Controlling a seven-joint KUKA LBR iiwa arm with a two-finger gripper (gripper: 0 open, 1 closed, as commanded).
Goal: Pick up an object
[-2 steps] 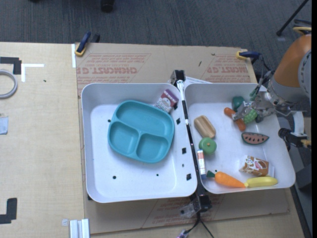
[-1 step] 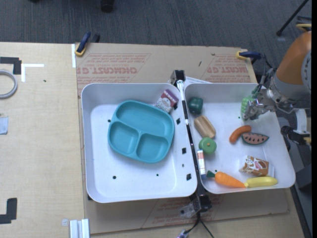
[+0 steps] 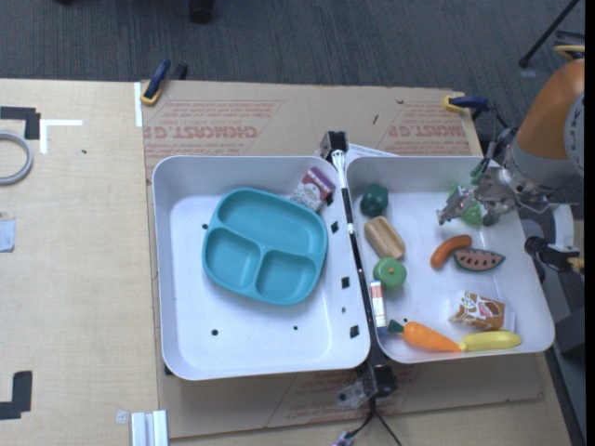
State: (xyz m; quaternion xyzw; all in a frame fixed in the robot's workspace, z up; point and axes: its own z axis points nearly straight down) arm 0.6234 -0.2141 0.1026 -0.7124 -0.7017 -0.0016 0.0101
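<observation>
- Gripper [image 3: 465,204]: you find it low over the upper right part of the right bin [image 3: 530,277], the arm entering from the right edge. Whether it is parted or closed you cannot tell; a small green object [image 3: 472,214] sits at its tip, touching or just under it, and a grasp cannot be confirmed.
- Key relation: that green object lies directly at the gripper, so judge it the likeliest target; it looks compact, with no clear long axis.
- Just below the gripper: an orange sausage [image 3: 451,250] lying slanted, and beside it a watermelon slice [image 3: 479,260]. Both are near enough to be brushed on a descent.
- Farther from the gripper, toward the bin's near wall: a brown-and-white packet [image 3: 478,310], a banana [image 3: 490,342] and a carrot [image 3: 429,337], the last two lying lengthwise along that wall.
- To the gripper's left, along the divide between bins: a dark green pepper [image 3: 375,199], a bread roll [image 3: 384,238], a green apple [image 3: 390,272].
- Farthest from the gripper: the left bin [image 3: 186,333], holding a teal divided plate [image 3: 265,246] and a small wrapped item [image 3: 311,190].
</observation>
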